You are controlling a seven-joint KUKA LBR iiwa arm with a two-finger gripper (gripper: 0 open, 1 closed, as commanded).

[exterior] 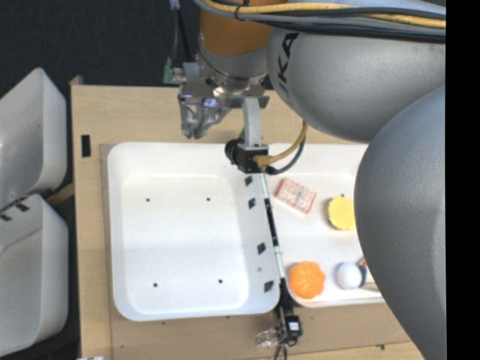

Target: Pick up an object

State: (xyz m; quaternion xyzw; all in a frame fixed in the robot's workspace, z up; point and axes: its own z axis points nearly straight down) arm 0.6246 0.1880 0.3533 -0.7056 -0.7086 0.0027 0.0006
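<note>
Pink packet (295, 196): a small flat rectangular piece, pale pink with a fine printed pattern, lying tilted on the floor of the right bin (315, 172), close to the divider between the bins and towards the far side.
Yellow object (341, 213): a rounded yellow piece, lying flat just right of the pink packet, apart from it.
Orange ball (306, 278): a round, bright orange piece with a dimpled skin, at the near left corner of the right bin, close to its rim.
White ball (348, 275): a small, smooth white sphere just right of the orange ball, near the near rim; its right side is hidden behind the arm.
</note>
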